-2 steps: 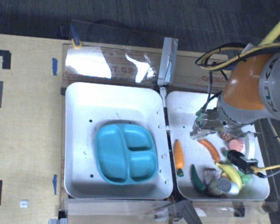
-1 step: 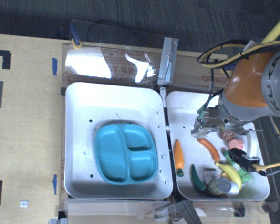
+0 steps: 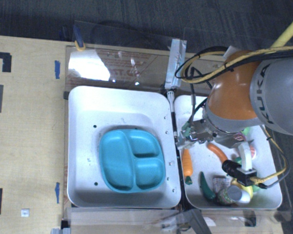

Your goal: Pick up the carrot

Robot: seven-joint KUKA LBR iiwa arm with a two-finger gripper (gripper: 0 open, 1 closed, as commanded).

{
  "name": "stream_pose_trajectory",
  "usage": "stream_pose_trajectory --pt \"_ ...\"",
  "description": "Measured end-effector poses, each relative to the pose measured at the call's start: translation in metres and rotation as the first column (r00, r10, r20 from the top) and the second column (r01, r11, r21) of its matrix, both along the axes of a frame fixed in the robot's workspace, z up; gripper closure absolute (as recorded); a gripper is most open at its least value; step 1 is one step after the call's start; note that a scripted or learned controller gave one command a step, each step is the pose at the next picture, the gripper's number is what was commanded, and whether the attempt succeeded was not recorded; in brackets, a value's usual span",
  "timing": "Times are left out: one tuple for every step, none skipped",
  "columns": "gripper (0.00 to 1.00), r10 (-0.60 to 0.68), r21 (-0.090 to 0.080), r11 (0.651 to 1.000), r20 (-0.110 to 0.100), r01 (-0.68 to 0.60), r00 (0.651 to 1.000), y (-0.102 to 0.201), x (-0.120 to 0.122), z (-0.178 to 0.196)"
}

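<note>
My grey arm (image 3: 283, 93) bears the letters "KUKA" down its side, partly cut off at the frame's edge; I can read no other writing. There are two white bins. The left bin (image 3: 87, 110) holds one blue tray (image 3: 132, 159) with three compartments. The right bin (image 3: 271, 193) holds a small jumble: one carrot (image 3: 187, 163) lying lengthwise just beside the bin's left wall, a second orange piece (image 3: 217, 152) near the middle, one dark green vegetable (image 3: 204, 187), and a white and green item (image 3: 246, 155), with more at the lower right that I cannot tell apart. My pincer (image 3: 195, 135) sits low over the right bin's left side, just above the carrot's upper end. Whether it is spread or pressed together I cannot tell, and I see nothing in it.
</note>
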State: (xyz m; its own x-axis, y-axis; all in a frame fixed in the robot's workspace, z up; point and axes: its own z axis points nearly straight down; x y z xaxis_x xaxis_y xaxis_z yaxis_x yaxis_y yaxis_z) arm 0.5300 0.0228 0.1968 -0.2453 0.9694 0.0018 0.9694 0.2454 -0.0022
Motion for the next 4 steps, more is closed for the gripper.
stream_pose_trajectory --pt "1.00 -0.312 -0.002 0.950 -0.001 0.312 0.950 -0.044 -0.009 -0.013" --pt "1.00 -0.650 -0.003 0.760 0.002 0.650 0.760 -0.107 0.015 -0.013" --pt "1.00 -0.399 -0.001 0.917 0.002 0.399 0.917 -0.006 0.030 -0.013" --pt "1.00 0.027 -0.003 1.000 0.006 -0.027 1.000 -0.082 0.066 -0.010"
